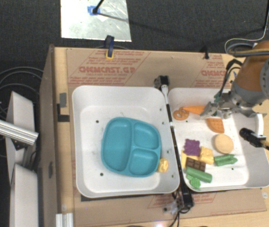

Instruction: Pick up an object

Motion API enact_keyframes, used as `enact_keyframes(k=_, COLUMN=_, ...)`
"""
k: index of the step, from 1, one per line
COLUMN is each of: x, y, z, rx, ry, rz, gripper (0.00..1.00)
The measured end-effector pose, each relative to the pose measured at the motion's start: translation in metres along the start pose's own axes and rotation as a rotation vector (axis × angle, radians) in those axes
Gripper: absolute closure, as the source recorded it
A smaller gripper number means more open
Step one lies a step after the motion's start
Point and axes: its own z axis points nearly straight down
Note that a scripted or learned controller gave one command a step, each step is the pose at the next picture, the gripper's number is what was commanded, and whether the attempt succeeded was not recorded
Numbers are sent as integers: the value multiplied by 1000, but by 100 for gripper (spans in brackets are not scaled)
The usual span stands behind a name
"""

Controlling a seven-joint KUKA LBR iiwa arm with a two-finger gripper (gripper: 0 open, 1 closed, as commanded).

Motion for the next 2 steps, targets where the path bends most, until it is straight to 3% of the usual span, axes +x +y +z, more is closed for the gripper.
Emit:
enact_keyframes(k=1, x=4, y=-58, z=2, rx=11, ry=3, rz=9, gripper=0)
enact_keyframes(k=2, x=5, y=30, z=6, rx=49, ry=5, rz=-5, gripper=0)
